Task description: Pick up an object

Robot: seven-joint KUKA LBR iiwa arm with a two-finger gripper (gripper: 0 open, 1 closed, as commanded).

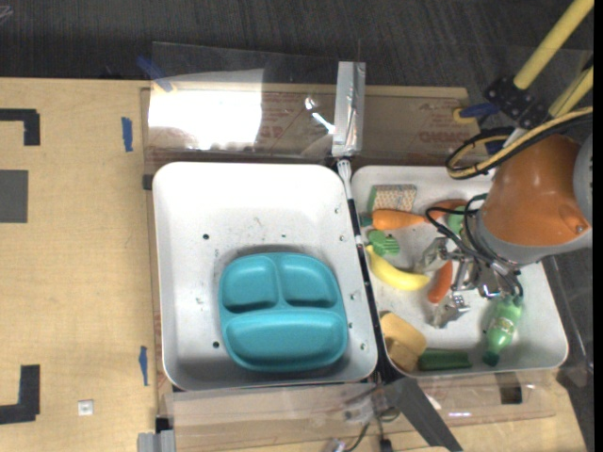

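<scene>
We place the claw low in the right bin, grip state unreadable, small carrot touching at its nine o'clock, long axis twelve-to-six.

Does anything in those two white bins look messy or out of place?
Nothing looks spilled or broken. The right bin holds a loose jumble of toy foods, such as a banana and carrot; the left bin holds a teal divided tray, sitting flat.
</scene>
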